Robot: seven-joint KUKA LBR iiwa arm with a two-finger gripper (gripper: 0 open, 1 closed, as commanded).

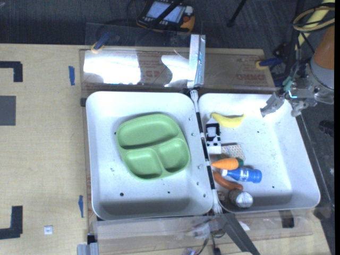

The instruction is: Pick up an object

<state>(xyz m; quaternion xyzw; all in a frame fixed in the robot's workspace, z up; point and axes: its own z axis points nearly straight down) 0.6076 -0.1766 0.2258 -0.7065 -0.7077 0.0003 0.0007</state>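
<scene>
Tool, fingers apart and holding nothing, hangs over the right bin's far right corner, well apart from the banana and the orange-and-blue clutter crowded against that bin's left wall, so a descent risks closing on bare floor.

You have two white bins: one green divided tray in the left, and in the right one banana, one carrot, one blue-capped bottle, one silver ball
</scene>
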